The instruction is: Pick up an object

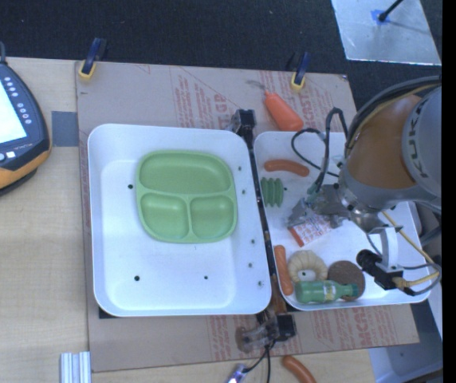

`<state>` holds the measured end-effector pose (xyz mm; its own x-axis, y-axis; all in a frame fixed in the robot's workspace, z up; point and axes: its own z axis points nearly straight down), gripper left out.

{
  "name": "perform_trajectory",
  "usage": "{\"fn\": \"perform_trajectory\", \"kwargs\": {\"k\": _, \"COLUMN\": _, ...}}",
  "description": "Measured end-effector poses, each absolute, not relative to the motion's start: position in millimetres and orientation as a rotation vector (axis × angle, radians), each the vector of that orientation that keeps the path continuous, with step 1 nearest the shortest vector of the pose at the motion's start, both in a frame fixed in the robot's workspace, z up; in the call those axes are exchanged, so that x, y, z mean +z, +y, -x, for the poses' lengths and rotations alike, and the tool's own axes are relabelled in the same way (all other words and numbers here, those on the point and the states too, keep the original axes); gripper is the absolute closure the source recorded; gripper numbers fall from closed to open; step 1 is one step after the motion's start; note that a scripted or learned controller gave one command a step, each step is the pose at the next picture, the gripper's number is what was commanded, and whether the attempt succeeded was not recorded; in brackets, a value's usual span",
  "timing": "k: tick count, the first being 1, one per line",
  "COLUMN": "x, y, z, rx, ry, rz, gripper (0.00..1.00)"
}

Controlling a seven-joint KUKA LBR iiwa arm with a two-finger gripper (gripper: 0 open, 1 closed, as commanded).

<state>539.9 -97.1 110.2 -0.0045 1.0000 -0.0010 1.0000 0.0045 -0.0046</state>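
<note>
The right bin (419, 294) holds several small items. A brown sausage (286, 167) lies near its far edge and a green ridged piece (272, 191) lies by its left wall. A red and white packet (312, 230) is in the middle. Along the near edge are an orange carrot (281, 266), a beige ring (306, 262), a brown disc (345, 274) and a green bottle (328, 292) on its side. My gripper (314, 210) hangs low over the middle of this bin, just above the packet, and the arm's orange band (383, 146) is behind it.
The left bin (108, 214) carries a green divided plate (186, 195). An orange carrot (282, 112) lies on the cardboard behind the right bin, and another orange piece (300, 368) sits by the bench's front edge. A teach pendant (1, 130) rests at the far left. Black cables (316, 146) loop beside the wrist.
</note>
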Motion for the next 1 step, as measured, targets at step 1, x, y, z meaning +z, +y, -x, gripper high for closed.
{"fn": "perform_trajectory", "kwargs": {"k": 1, "x": 120.6, "y": -98.1, "z": -540.5, "rx": 0.009, "ry": -2.230, "rz": 2.210, "gripper": 1.00}}
